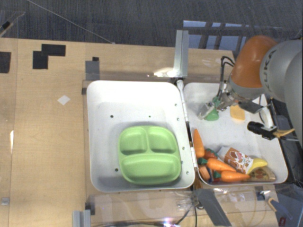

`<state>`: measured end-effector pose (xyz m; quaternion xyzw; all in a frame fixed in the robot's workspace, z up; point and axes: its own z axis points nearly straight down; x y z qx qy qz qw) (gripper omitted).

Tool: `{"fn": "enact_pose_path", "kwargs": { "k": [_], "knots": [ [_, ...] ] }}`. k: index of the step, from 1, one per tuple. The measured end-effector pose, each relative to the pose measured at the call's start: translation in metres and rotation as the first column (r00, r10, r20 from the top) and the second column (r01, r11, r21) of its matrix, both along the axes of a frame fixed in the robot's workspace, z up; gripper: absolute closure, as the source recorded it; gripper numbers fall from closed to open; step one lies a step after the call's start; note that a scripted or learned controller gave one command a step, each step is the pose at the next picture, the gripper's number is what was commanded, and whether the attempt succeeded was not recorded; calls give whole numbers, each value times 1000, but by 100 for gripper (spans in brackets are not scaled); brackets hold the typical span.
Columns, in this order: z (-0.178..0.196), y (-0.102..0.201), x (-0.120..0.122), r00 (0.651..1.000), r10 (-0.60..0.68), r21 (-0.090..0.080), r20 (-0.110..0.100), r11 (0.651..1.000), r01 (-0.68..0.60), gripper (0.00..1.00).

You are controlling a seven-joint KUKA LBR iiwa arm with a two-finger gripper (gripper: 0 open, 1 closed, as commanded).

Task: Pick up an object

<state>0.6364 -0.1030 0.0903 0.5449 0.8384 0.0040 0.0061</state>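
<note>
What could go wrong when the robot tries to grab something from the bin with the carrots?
1. The gripper is low beside a small green object near the right bin's back wall; it might just nudge it away.
2. The yellow block sits right next to the arm and could get bumped.
3. The carrots lie piled against the snack packet, so grabbing one may drag others.

Nothing legible is showing anywhere right now; the small orange-and-white printed snack packet (238, 159) lying in the right white bin (279, 148) is carrying some printing, but it is coming through far too small and blurred to read
</note>
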Motion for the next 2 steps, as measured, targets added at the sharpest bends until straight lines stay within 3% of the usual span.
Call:
{"fn": "enact_pose_path", "kwargs": {
  "k": [1,2],
  "knots": [
    [14,2,3,1000,1,2,10,1000,-1,100],
    [0,-23,35,1000,-20,6,-13,1000,20,100]
  ]
}}
